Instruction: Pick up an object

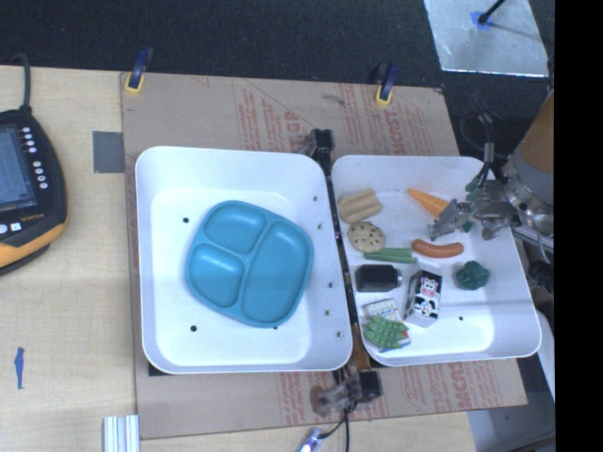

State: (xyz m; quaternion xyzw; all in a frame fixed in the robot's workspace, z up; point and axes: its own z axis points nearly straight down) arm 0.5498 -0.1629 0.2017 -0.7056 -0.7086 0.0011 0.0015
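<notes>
Wooden bench point(66, 328) bears cardboard sheet point(236, 111); pendant point(24, 186) at its left edge.

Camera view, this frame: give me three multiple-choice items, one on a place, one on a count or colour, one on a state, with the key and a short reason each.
1. Where does the blue plate lie?
A. In the left bin
B. In the right bin
C. On the cardboard outside the bins

2. How many compartments does the plate have?
A. Two
B. Three
C. Five

3. How does the gripper stand to the sausage?
A. It has lifted the sausage over the left bin
B. It hangs just above the sausage, which lies on the floor of the right bin
C. It is parked over the tablet on the bench

Key: 1 A, the plate sits alone in the middle of the left bin. 2 B, two small wells and one large one show. 3 B, the sausage lies flat below the gripper, beside the carrot and the green bean.
</notes>
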